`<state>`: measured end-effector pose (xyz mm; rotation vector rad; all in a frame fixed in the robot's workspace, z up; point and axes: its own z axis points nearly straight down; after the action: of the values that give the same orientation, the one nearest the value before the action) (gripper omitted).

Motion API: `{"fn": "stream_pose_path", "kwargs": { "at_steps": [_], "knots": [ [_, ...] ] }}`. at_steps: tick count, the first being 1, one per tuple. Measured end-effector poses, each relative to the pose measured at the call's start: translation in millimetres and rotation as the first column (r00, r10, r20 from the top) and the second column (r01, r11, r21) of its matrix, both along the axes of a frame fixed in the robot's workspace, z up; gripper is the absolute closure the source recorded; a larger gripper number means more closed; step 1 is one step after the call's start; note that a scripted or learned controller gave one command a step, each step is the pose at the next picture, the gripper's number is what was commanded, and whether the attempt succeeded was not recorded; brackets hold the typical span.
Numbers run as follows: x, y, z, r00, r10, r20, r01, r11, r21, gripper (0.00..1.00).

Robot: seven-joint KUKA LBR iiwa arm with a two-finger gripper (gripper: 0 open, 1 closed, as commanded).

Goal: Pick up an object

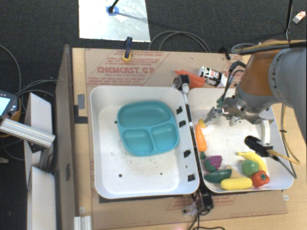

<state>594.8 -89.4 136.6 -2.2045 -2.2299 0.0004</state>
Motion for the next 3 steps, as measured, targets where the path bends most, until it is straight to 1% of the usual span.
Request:
{"fn": "stream_pose_path", "kwargs": {
  "at_steps": [1, 2, 3],
  "knots": [
    [-7.7, 61.2, 50.0, 1.000, -0.003, 0.008, 0.003, 1.000, -0.003, 0.00],
    [44.4, 38.3, 48.6, 1.000, -0.005, 0.011, 0.005, 1.000, -0.005, 0.00],
    [63.9, -5.3, -57.0, 1.000, -0.012, 0.005, 0.013, 1.000, -0.005, 0.00]
  ]
}}
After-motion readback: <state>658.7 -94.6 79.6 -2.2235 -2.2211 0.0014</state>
